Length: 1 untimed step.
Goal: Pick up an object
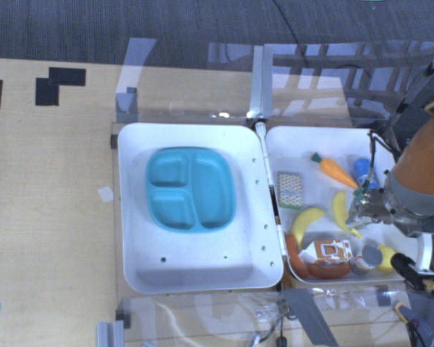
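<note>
We count one blue tray (190, 189), two bananas (306, 221), one carrot (335, 170); pincer (359, 212) state: we cannot tell.

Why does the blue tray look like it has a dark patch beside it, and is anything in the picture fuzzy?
In the camera view, the blue tray throws a soft grey shadow on the left bin; light is even, without strong glare. The same view is slightly soft: the gripper and small toys near the carrot look blurry.
</note>
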Tool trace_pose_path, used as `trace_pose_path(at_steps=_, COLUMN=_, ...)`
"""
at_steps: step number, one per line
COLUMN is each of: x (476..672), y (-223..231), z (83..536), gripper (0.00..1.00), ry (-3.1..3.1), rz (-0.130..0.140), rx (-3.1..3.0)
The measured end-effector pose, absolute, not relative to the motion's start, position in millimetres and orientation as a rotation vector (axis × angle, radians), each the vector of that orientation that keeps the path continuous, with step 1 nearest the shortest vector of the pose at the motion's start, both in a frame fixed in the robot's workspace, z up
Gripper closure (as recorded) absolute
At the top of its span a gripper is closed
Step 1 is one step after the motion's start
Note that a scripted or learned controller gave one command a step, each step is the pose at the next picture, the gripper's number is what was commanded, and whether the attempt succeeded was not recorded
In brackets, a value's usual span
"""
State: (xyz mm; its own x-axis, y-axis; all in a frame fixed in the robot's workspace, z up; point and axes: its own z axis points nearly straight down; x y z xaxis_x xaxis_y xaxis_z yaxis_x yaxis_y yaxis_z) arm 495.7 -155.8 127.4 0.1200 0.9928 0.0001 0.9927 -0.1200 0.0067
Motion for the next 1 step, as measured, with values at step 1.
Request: trace_pose_path(at_steps=1, x=488.5, y=-122.5, z=222.2, gripper=1.0, ry=2.178, rz=0.006, rx=2.257)
